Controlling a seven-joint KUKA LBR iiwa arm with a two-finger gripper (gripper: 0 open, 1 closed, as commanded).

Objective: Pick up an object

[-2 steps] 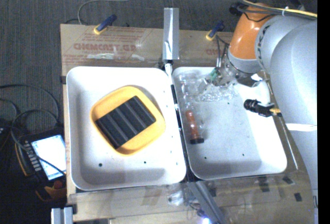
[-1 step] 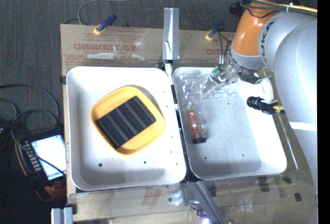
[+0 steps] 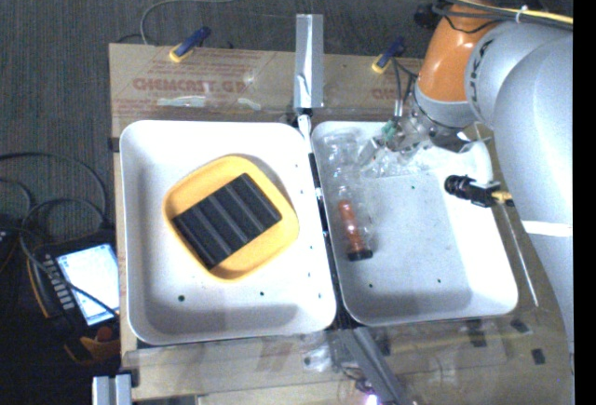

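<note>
Arm (image 3: 526,105) comes in from the right, orange band (image 3: 452,59) over the far edge of the right bin (image 3: 438,268). Hand (image 3: 399,135) is low over that bin's far side, pointing into a patch of crumpled clear plastic (image 3: 377,161) and right next to it. Can't tell if it's touching, and can't tell how far open the hand is or whether it has anything, since the end is lost in clutter and glare.

More clear plastic sits in the far-left corner of the right bin. A clear bottle (image 3: 352,226) w/ amber contents lies on its side by the bin's left wall, dark cap toward the near end, well apart from the hand.

Left bin (image 3: 158,305) has one obj: a yellow tray (image 3: 233,217) w/ a black ribbed insert, roughly centred and turned at an angle.

Two blue-and-yellow clamps (image 3: 189,43) grip the back of the counter (image 3: 168,87) — one per side. A small screen device (image 3: 84,280) sits on the floor at the left.
</note>
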